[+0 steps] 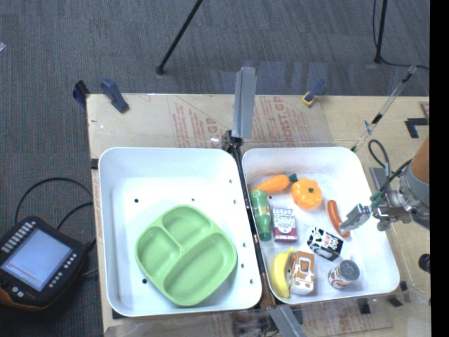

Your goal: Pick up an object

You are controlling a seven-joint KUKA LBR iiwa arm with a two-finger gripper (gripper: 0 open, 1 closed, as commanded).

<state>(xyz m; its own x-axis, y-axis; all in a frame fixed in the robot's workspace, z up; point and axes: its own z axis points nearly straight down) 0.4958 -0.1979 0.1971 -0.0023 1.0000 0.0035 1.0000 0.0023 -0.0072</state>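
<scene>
Grey jaws (353,218) beside sausage (334,216).

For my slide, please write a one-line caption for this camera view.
Gripper poised beside red sausage in toy-filled right white bin; green divided plate in left white bin.

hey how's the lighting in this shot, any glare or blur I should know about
Camera view: even, soft overhead light; faint shadows only, such as under the green plate in the left bin. The right bin looks bright but not blown out. The gripper at the right bin's edge is slightly soft; small labels are unreadable.
</scene>
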